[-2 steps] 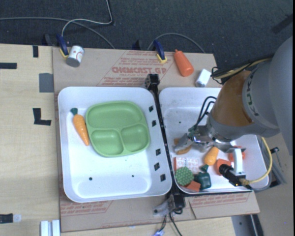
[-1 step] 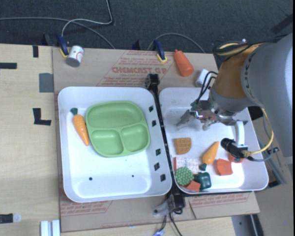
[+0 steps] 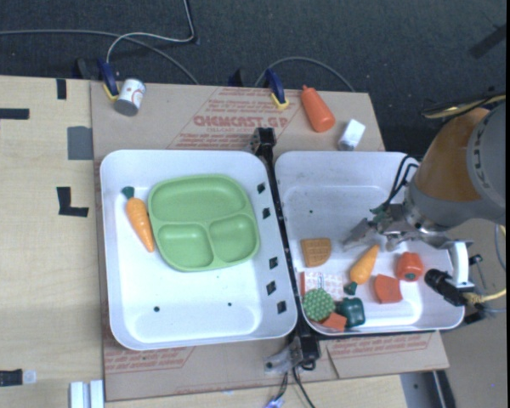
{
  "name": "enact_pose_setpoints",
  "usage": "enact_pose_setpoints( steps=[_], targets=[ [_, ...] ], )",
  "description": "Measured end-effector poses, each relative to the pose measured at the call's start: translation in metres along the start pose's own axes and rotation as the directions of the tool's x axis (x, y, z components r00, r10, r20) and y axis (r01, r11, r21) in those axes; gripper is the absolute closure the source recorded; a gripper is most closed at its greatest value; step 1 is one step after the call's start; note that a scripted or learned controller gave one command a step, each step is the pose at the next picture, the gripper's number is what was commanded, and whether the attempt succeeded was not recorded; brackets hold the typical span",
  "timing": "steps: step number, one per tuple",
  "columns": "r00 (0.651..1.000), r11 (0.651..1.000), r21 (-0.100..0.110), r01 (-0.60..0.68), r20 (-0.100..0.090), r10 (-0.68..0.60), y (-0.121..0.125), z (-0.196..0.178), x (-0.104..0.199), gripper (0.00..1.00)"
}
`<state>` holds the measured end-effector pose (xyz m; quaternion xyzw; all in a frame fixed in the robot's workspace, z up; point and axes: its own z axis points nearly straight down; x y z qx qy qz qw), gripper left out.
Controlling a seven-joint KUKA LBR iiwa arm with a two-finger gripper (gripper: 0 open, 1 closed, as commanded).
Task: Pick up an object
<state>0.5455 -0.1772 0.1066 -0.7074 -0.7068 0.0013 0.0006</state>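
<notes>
My gripper point(image 3: 365, 228) is low in the right bin point(image 3: 340, 177), near its middle, and stands open with nothing between its fingers. Just below it and slightly to the left lies a small orange carrot point(image 3: 364, 264), tilted. A tan waffle-like piece point(image 3: 316, 252) sits to the gripper's left. A red tomato point(image 3: 410, 266) and a red-orange block point(image 3: 388, 289) lie to the lower right. At the bin's front edge are a green knobbly ball point(image 3: 317, 302), a dark green piece point(image 3: 353, 310) and a red piece point(image 3: 333, 320).
The left bin point(image 3: 127, 313) holds a green divided plate point(image 3: 206, 221) and a second carrot point(image 3: 139, 221) beside it. Behind the bins on the cardboard lie an orange bottle point(image 3: 318, 109), a white cube point(image 3: 352, 133) and a small can point(image 3: 131, 95).
</notes>
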Motion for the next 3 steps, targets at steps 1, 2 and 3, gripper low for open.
enact_pose_setpoints(
  steps=[1, 2, 3],
  targets=[
    [1.0, 1.0, -0.009, 0.0, 0.002, 0.0, -0.05, 0.02, 0.031, 0.0],
    [1.0, 1.0, -0.01, 0.0, 0.004, 0.0, -0.049, 0.01, 0.03, 1.0],
    [1.0, 1.0, -0.003, 0.003, -0.001, -0.003, -0.009, -0.078, 0.089, 1.0]
  ],
)
